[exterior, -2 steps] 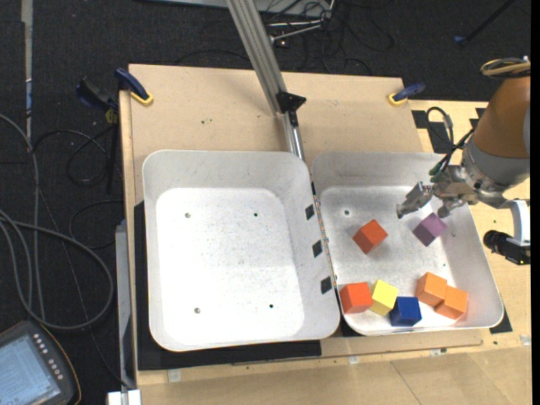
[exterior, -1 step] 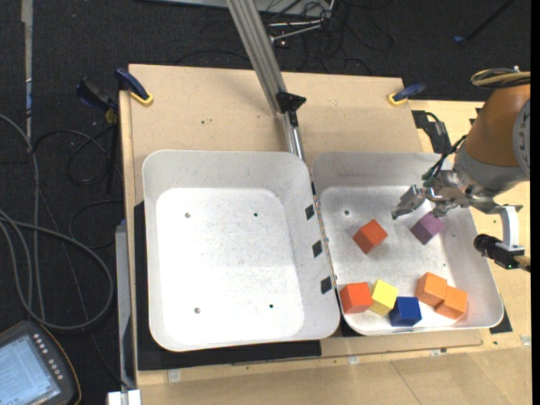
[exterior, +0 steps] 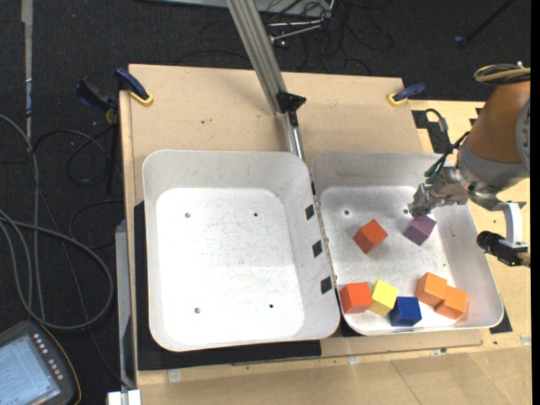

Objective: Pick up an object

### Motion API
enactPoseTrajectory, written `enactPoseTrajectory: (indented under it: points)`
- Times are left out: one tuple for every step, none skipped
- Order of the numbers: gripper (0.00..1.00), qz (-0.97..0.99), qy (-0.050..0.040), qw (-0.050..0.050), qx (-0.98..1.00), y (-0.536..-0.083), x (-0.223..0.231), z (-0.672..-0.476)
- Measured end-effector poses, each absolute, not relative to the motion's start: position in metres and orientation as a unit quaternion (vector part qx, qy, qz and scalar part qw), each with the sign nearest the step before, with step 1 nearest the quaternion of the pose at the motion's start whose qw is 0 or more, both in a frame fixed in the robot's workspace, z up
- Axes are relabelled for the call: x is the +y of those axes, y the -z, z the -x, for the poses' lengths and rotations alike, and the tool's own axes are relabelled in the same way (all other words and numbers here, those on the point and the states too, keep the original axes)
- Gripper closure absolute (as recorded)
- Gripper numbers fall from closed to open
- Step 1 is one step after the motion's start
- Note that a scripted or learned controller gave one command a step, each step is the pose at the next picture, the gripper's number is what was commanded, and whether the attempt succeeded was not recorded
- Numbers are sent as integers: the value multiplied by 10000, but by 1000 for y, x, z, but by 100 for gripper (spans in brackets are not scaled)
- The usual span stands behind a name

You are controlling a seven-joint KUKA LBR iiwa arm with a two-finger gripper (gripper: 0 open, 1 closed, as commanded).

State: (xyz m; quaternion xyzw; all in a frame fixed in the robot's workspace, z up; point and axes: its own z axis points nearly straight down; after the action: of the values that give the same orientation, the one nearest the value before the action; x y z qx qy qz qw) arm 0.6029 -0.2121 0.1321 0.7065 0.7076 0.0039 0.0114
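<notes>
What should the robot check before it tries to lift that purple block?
1. Tool over the purple block: ok, it sits right at the block's upper edge.
2. Block actually between the fingers: cannot tell, the wrist hides them.
3. Room around the purple block: ok, the orange cube lies apart to its left, with bare floor between.
4. Other blocks out of the way: ok, the yellow block, blue block and the orange ones sit along the near wall.
5. Block away from the right bin walls: ok, it lies on open floor.
6. Tool open or shut: cannot tell.
</notes>
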Motion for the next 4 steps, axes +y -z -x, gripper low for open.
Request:
enactPoseTrajectory:
  points:
    - [100,-7058,-16,35,7084,-187,-213,-615]
    - [100,-7058,-18,41,7084,-240,-213,-617]
    - [100,-7058,-18,41,7084,-294,-213,-619]
    - [100,-7044,-3,-9,7098,-283,-154,-600]
